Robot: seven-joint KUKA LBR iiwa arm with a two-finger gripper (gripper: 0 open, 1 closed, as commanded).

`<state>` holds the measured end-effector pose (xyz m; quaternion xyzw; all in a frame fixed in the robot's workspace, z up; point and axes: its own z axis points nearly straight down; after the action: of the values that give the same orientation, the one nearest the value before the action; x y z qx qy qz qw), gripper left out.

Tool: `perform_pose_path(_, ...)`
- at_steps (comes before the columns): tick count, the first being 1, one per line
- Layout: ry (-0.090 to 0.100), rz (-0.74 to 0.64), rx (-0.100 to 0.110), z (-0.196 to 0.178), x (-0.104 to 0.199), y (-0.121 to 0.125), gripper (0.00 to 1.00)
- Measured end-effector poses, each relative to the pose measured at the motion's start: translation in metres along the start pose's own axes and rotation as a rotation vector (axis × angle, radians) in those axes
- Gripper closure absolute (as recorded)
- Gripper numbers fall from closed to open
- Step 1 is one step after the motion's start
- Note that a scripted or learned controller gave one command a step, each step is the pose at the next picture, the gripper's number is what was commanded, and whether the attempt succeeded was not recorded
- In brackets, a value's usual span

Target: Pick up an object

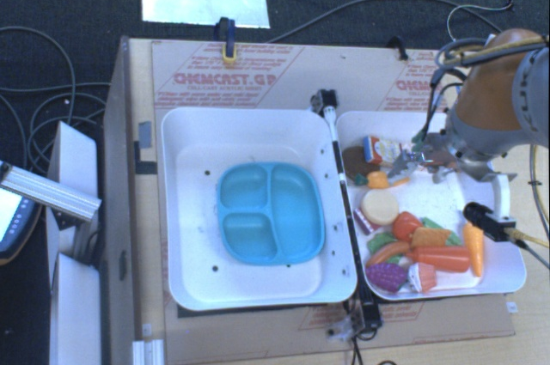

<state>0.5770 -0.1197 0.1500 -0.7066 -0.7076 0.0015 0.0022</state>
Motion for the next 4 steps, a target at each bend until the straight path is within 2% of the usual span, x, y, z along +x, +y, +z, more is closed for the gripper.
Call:
perform_pose_path(1, -0.001, 0.000, -0.005, 0.056, 0.011, 0.036, 0.00)
perform_pose_path(2, -0.001, 0.000, -0.004, 0.068, 0.005, -0.003, 0.00)
perform_pose_path(3, 0.006, 0.012, 0.049, 0.070, 0.009, 0.067, 0.00)
perform_pose_path(4, -0.001, 0.000, -0.004, 0.068, 0.005, 0.020, 0.00)
